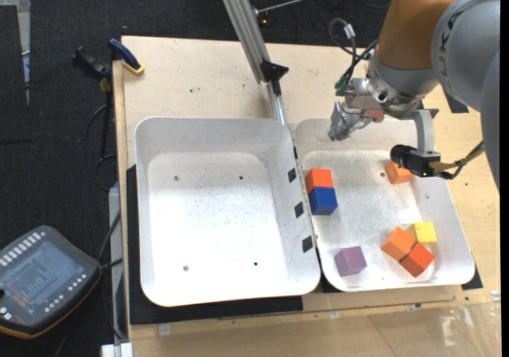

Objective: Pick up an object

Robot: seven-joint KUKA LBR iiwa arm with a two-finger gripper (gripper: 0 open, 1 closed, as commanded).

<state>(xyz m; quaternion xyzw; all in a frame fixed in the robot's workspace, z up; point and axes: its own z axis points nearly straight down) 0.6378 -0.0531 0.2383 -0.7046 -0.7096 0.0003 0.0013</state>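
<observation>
My gripper (pixel 340 129) hangs over the far left corner of the right bin (pixel 445 212), above its rim. Its fingers look closed together with nothing between them. An orange cube (pixel 320 179) touches a blue cube (pixel 323 201) near the bin's left wall, below and slightly left of the gripper. A purple cube (pixel 350 260) lies near the front edge. Two orange cubes (pixel 397 243) (pixel 418 260) and a small yellow cube (pixel 425 231) cluster at the front right. Another orange block (pixel 396 173) sits by the right wall, partly hidden by a black part of the arm.
The left bin (pixel 159 188) stands beside the right one, sharing a raised divider (pixel 298 188). A slanted metal pole (pixel 242 17) ends at the bins' far junction, close to the gripper. A teach pendant (pixel 40 280) lies off the bench at lower left.
</observation>
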